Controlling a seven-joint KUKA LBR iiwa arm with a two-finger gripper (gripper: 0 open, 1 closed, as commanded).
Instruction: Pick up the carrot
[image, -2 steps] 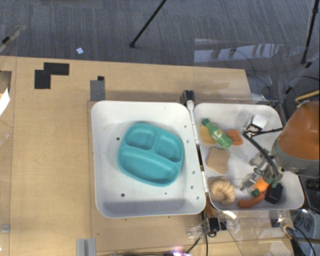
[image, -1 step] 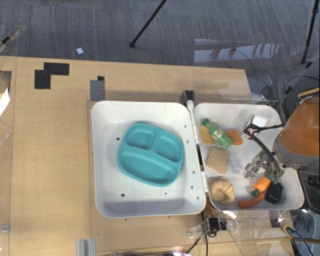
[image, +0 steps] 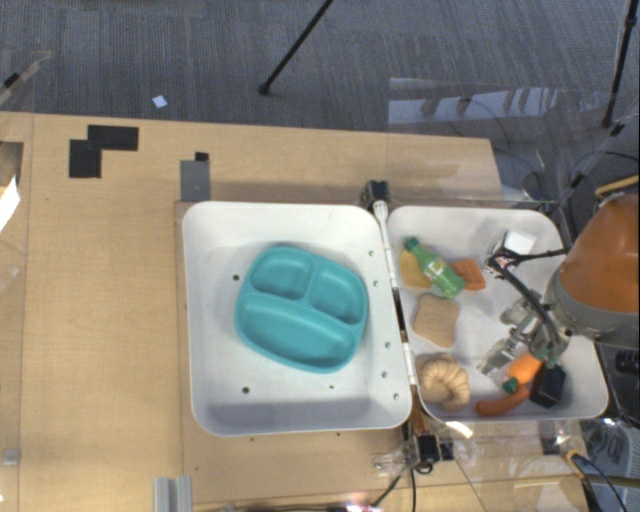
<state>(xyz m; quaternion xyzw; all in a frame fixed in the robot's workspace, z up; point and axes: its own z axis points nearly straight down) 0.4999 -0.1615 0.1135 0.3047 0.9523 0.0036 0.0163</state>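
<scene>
The carrot, a short orange piece with a small green top at its lower left end, lies in the right bin near its front right corner. My gripper reaches in from the right and sits directly over the carrot, touching or nearly touching it. A black part of the gripper lies just right of the carrot. The arm's orange band hangs over the bin's right wall.
Also in the right bin: a brown sausage just below the carrot, a croissant, a bread slice, a green bottle, an orange piece and a white item. The left bin holds a teal divided plate.
</scene>
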